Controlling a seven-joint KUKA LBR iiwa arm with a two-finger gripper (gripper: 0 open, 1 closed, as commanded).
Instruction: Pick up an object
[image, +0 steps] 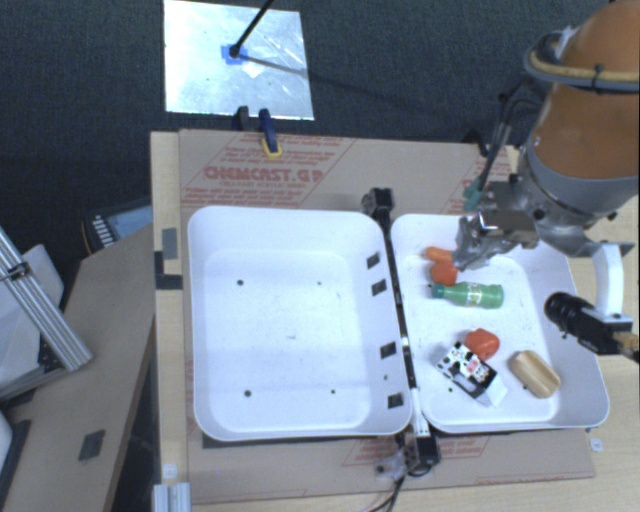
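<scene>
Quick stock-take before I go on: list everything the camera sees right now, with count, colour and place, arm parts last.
bins: 2, white, side by side on the bench
orange pieces: 2, orange, upper part of right bin, at the gripper tip
bottle: 1, green with white cap, lying in middle of right bin
red object: 1, red-orange, lower part of right bin
printed box: 1, black and white, just below the red object
tan object: 1, tan, lower right of right bin
foil sheet: 1, silvery, beyond the bench
gripper: 1, grey, over upper right bin
arm: 1, orange and grey, from the right
</scene>
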